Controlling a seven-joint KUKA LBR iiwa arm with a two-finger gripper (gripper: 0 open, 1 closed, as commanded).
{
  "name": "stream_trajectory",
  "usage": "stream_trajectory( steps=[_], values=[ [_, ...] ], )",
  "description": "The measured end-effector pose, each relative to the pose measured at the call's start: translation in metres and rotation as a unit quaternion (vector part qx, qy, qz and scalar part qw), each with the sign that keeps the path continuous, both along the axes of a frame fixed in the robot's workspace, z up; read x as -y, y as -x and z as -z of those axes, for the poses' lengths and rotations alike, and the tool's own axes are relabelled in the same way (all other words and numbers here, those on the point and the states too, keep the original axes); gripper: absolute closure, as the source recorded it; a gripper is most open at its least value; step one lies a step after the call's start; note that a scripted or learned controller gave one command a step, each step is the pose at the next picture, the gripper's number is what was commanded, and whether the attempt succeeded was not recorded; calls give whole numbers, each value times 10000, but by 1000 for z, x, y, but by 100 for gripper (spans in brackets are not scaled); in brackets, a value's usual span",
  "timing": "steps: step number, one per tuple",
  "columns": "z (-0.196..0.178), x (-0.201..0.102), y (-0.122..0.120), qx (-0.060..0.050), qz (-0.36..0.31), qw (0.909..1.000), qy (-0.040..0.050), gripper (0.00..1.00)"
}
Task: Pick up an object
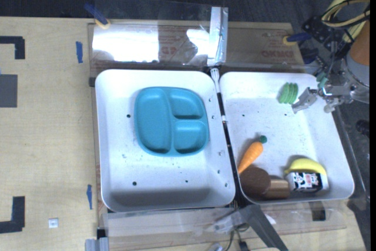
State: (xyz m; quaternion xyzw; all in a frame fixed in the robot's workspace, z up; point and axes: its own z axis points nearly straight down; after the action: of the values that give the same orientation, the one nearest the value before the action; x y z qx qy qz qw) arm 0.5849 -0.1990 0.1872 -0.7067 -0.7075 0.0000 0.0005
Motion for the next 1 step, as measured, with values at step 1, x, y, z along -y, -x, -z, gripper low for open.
stream_trajectory(
  steps=[1],
  values=[
    [34, -31, -67, 2, 719, 9974, 6, 0]
  ],
)
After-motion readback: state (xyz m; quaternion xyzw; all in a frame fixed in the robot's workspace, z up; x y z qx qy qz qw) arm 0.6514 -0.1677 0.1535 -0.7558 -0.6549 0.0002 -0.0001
